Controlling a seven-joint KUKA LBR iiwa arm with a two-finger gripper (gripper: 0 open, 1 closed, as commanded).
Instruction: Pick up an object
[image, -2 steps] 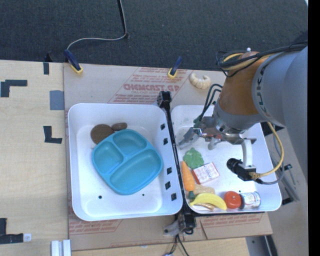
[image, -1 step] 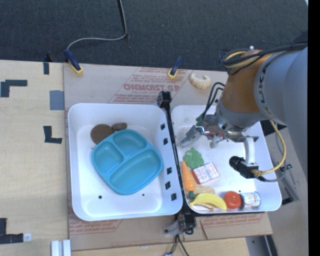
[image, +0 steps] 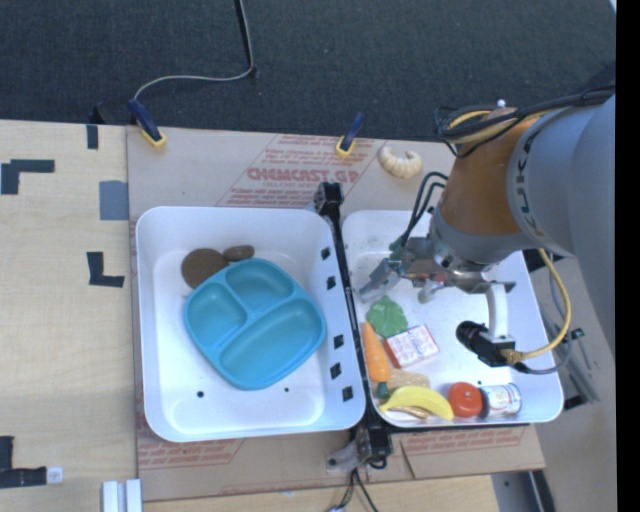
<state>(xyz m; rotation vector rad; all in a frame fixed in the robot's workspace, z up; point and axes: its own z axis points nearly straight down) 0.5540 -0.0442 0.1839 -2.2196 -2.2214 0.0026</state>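
Note:
My gripper (image: 404, 287) hangs over the upper part of the right bin (image: 535, 330), its two grey fingers (image: 377, 279) spread open with nothing between them. Just below it lies a green leafy piece (image: 387, 317). Beneath that are an orange carrot (image: 375, 352) and a white-and-red packet (image: 412, 345). Along the bin's near wall sit a banana (image: 418, 402), a red tomato (image: 465, 400) and a small can (image: 501, 399). The arm's orange band and grey wrist cover the bin's far right corner.
The left bin (image: 160, 330) holds a blue divided plate (image: 255, 320) and two brown cookies (image: 205, 266) at its far left. A beige pastry-like piece (image: 400, 161) lies on the cardboard behind the right bin. A black divider (image: 340, 290) runs between the bins.

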